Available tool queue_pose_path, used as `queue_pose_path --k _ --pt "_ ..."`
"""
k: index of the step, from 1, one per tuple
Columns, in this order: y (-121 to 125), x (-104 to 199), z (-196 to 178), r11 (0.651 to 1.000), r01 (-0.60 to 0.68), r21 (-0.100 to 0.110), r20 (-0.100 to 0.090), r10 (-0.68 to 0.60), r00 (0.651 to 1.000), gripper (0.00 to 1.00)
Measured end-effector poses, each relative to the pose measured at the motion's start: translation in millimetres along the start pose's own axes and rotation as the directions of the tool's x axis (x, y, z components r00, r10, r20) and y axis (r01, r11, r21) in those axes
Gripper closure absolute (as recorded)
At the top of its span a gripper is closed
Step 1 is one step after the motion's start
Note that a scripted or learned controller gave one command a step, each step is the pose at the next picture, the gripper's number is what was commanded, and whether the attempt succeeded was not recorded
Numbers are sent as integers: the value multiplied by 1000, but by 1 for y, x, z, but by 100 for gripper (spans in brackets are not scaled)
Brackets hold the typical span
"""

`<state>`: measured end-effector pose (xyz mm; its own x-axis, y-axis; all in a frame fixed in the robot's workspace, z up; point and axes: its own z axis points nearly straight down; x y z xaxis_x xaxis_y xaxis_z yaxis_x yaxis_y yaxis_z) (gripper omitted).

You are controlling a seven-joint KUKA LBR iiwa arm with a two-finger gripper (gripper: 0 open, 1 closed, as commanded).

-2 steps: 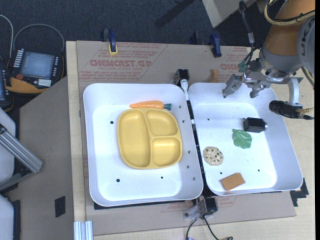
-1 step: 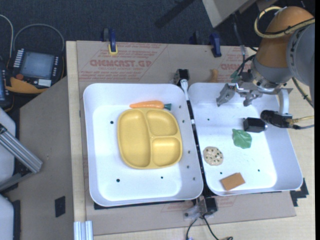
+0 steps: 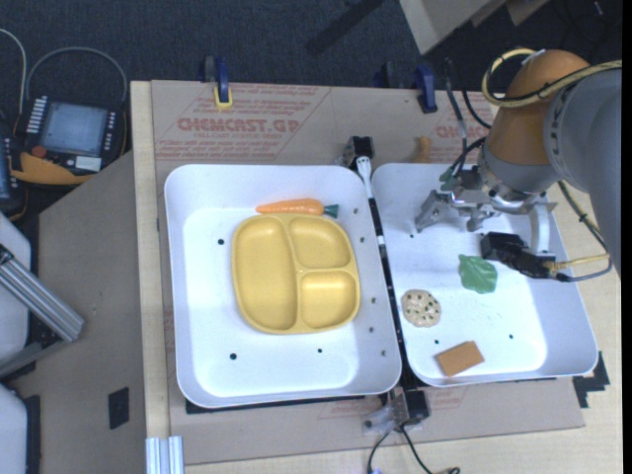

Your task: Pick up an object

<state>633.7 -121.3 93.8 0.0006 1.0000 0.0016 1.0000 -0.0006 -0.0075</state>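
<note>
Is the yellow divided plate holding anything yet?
Empty. All three compartments of the yellow divided plate show bare; the carrot lies outside it, along its far rim, on the left bin floor.

A robotics lab: a robot arm (image 3: 553, 117) over white bins (image 3: 197, 363) on a clamped board (image 3: 267, 117), a control pendant (image 3: 69, 131) nearby.

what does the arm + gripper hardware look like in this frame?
Grey rounded arm with an orange band above the wrist. The gripper is bare silver metal with thin angled fingers. A black block is mounted beside it, a yellow cable loops over the orange band, and thin dark wires run down to the wrist.
</note>
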Motion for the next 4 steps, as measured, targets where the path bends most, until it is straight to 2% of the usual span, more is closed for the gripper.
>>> queue_pose_path --k 1,2,4 --pt "0 1 10 1000 0 -3 1 0 1000 0" --pt "1 1 -2 1000 0 -8 2 0 1000 100" --pt "10 8 -104 1000 2 -14 3 -2 1000 100"
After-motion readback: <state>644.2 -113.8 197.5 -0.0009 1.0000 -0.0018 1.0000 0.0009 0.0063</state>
